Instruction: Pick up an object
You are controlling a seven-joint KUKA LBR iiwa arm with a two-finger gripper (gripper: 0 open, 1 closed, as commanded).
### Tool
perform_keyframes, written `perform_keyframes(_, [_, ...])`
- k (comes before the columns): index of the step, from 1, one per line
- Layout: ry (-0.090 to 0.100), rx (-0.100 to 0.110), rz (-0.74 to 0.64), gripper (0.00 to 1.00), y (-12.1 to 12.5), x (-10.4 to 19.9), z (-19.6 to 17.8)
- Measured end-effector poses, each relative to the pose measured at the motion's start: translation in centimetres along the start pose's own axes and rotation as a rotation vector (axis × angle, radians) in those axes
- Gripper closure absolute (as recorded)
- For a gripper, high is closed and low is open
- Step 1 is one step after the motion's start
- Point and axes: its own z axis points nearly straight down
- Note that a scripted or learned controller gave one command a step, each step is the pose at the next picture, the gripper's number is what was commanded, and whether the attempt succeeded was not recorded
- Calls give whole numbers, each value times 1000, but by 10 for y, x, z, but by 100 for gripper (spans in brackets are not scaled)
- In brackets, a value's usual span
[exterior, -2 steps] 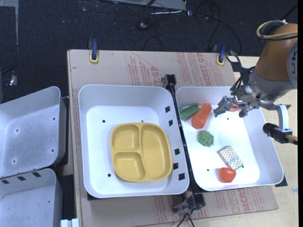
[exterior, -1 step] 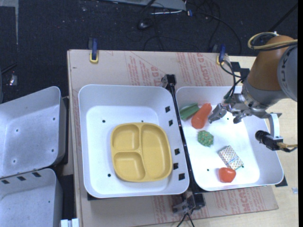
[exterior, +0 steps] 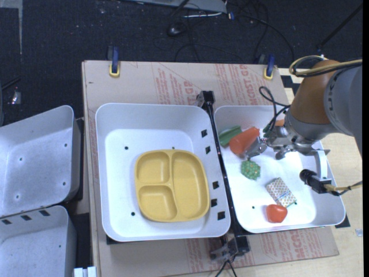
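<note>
The right bin [exterior: 323, 215] holds several small objects. An orange-red carrot-like piece [exterior: 243, 141] lies at its upper left, with a green piece [exterior: 229, 134] just behind it. Below them sits a green broccoli-like lump [exterior: 250, 169]. A small patterned box [exterior: 281, 191] and a red tomato-like ball [exterior: 277, 213] lie nearer the front. My gripper [exterior: 259, 146] reaches in from the right, low over the bin, its tip right against the right end of the orange-red piece. Nothing is lifted off the bin floor.
The left bin [exterior: 109, 126] holds a yellow divided plate [exterior: 172, 184]. A black divider with clips [exterior: 218, 154] runs between the two bins. The grey and orange arm [exterior: 323, 103] covers the right bin's upper right corner. A black fitting [exterior: 316, 179] hangs by the right wall.
</note>
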Motion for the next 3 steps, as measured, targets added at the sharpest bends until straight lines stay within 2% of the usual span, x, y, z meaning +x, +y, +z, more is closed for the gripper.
perform_keyframes(1, [-2, -6, 0, 100, 2, 0, -14])
perform_keyframes(3, [-3, -12, -4, 100, 11, 7, -123])
